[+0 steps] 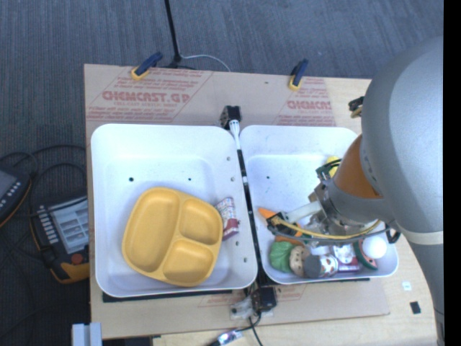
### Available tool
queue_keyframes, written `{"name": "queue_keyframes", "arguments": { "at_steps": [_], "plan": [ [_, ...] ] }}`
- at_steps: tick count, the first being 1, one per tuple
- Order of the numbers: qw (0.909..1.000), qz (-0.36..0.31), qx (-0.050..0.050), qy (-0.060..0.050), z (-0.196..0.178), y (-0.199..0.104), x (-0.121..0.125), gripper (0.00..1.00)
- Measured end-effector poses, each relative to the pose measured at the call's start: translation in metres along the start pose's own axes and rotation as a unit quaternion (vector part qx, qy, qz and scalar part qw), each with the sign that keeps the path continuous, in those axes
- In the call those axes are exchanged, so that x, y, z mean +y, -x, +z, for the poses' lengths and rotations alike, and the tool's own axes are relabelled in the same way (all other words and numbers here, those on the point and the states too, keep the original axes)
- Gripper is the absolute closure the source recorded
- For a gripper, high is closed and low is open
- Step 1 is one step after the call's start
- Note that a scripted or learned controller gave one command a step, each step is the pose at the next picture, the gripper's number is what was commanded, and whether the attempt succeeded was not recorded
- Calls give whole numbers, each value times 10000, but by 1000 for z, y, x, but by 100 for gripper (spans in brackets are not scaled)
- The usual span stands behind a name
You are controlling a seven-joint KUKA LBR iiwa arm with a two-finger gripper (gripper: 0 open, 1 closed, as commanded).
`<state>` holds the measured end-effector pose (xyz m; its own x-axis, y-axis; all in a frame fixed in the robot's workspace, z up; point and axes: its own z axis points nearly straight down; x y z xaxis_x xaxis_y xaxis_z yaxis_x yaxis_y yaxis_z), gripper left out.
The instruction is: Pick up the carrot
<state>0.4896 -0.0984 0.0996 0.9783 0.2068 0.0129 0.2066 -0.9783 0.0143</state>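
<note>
1. Gripper (311, 228) sits low in the right bin (288, 146), right in the clutter, presumably because that's where the target is. Can't tell if it's open or clamped on anything
2. Carrot (267, 213) lies flat just left of the gripper, with its orange end close to the bin's left wall. Touching or not, no idea
3. Green toy (282, 252), grey round thing (313, 267) and white ball (374, 248) crowd the near edge, so I'd guess it's a tight grab
4. Left bin (144, 146) holds a yellow divided plate (173, 233) and a small packet (229, 217), well apart and not in the way
</note>
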Motion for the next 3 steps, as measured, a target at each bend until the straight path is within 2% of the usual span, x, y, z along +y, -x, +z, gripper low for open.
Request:
{"name": "queue_keyframes", "arguments": {
  "at_steps": [1,2,3],
  "plan": [
    [9951,-984,-72,-90,-85,-7,-57,100],
    [9952,-968,-95,-85,-84,-6,-56,0],
    [9985,-540,49,-9,-20,-2,1,0]
  ]
}}
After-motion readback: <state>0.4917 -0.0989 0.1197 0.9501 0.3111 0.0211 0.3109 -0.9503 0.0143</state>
